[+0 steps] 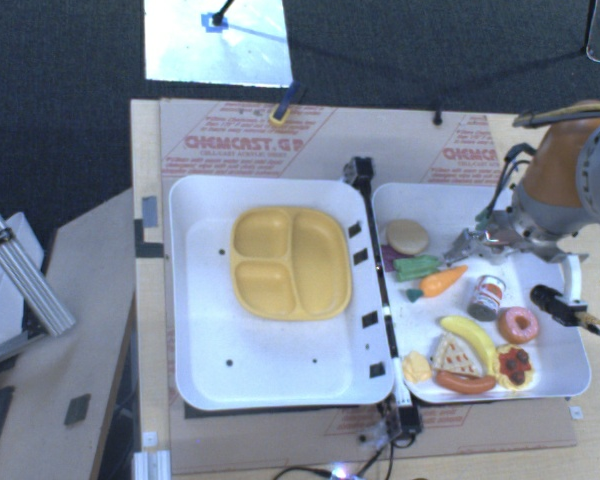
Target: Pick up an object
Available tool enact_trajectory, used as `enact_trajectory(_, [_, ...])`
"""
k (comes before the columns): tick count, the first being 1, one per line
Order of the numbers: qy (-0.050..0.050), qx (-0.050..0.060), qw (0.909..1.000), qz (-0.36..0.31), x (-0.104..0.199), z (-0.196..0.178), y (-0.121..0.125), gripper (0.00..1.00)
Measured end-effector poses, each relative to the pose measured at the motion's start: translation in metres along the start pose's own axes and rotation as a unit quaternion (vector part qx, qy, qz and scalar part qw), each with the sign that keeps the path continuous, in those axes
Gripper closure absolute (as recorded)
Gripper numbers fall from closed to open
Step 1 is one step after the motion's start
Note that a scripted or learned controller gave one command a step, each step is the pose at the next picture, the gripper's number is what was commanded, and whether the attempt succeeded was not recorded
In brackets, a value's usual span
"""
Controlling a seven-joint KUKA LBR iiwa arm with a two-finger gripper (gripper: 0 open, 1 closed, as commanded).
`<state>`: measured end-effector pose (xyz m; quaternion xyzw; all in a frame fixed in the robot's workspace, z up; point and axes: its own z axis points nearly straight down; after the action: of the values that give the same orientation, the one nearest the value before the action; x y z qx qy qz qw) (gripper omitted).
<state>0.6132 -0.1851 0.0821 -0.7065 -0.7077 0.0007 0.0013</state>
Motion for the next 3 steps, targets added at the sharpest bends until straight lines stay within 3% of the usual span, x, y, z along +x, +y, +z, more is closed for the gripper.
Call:
enact_trajectory(1, [-0.001, -0.003, 1.0000, 0.000, -0.001, -0.014, 0.002, 1.00])
enact_trajectory(3, [-0.002, -0.006, 1.0000, -0.002, -0.011, -0.132, 0.018, 1.00])
